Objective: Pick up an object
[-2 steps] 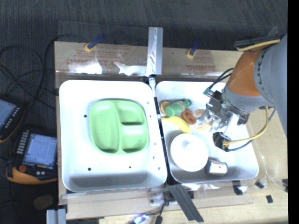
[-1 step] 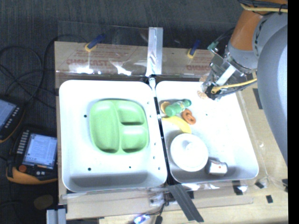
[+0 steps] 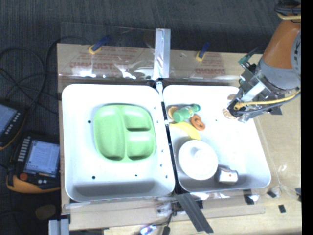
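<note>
So far, we judge the pick not yet made. Our gripper (image 3: 234, 107) hangs over the right bin's (image 3: 261, 153) far right edge, near a small brownish thing (image 3: 227, 113) we cannot identify; whether it is clamped on anything, we cannot tell. The candidates lie in that bin: green bottle (image 3: 185, 113), orange ring (image 3: 197, 123), banana (image 3: 187, 129), white bowl (image 3: 197, 159). The grasp and lift remain.

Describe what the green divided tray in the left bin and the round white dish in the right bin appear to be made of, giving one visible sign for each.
Green divided tray: probably moulded plastic, matte to satin; its colour is uniform, the compartment edges are soft and rounded, and the sheen is faint.

Round white dish: plastic or glazed ceramic, which one is unclear; it looks smooth and evenly white, with a raised centre.
</note>
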Available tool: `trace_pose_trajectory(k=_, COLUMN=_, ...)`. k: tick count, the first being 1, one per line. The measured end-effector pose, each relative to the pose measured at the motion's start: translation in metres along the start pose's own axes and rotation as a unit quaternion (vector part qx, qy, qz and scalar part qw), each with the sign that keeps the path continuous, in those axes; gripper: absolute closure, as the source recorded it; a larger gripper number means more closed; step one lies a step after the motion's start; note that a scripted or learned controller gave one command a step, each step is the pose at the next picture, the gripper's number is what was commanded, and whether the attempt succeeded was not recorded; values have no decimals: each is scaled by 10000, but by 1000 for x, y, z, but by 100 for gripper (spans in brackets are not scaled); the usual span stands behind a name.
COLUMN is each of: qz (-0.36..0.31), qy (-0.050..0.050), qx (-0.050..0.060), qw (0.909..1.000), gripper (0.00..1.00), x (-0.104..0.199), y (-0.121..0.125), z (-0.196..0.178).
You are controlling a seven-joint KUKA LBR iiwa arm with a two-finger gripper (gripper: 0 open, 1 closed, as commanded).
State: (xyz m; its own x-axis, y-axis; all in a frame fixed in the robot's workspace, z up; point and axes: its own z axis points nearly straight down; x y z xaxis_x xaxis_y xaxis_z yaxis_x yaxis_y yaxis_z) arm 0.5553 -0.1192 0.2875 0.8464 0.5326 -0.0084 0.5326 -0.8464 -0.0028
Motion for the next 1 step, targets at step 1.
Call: trace_pose_trajectory(k=1, qz=-312, qy=1, qx=4, qw=9995, gripper=100, x=5, y=-74, z=3)
